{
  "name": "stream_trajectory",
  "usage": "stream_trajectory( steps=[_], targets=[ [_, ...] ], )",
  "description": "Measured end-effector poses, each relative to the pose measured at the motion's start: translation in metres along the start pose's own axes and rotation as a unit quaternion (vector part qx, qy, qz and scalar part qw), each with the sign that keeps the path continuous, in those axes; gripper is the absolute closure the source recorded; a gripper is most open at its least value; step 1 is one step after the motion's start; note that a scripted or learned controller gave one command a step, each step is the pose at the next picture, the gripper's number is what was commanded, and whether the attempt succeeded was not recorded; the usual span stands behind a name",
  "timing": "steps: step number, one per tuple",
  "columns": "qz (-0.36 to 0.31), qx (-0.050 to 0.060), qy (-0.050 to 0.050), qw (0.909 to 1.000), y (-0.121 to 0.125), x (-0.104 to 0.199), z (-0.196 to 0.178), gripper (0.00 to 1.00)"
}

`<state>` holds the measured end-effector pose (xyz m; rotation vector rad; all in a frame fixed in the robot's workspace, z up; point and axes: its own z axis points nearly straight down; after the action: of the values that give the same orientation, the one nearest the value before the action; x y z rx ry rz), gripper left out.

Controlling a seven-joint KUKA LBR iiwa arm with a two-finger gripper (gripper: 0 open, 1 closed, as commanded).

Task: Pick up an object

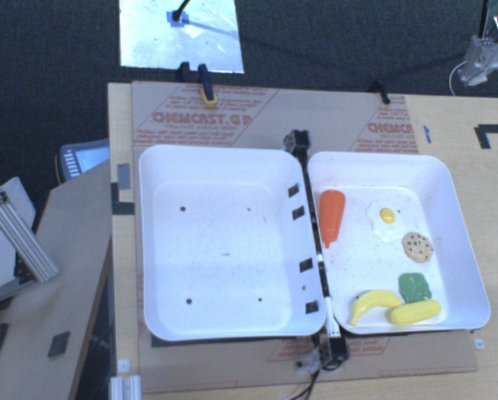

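The right bin (464,232) holds several toy foods. An orange carrot (331,216) lies lengthwise near the bin's left wall. A fried egg (386,220) rests to its right, with a brown cookie (416,247) just below the egg. Toward the front lie a green leafy piece (414,286), a curved yellow banana (371,303) and a longer yellow piece (416,311) that touches the green one. All of them lie flat on the bin floor.
The left bin (224,248) stands beside the right one, with a black-clipped divider (311,240) between them. Both rest on a cardboard sheet (257,115). A silvery fixture with cables (485,57) sits off the bench at the top right.
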<state>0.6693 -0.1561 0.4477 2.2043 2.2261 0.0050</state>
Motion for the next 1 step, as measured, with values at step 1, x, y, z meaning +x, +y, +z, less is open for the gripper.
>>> stream_trajectory(
  steps=[1],
  targets=[
    [-0.003,-0.001,-0.001,1.0,0.0006,0.0002,-0.0112,1.0]
  ],
)
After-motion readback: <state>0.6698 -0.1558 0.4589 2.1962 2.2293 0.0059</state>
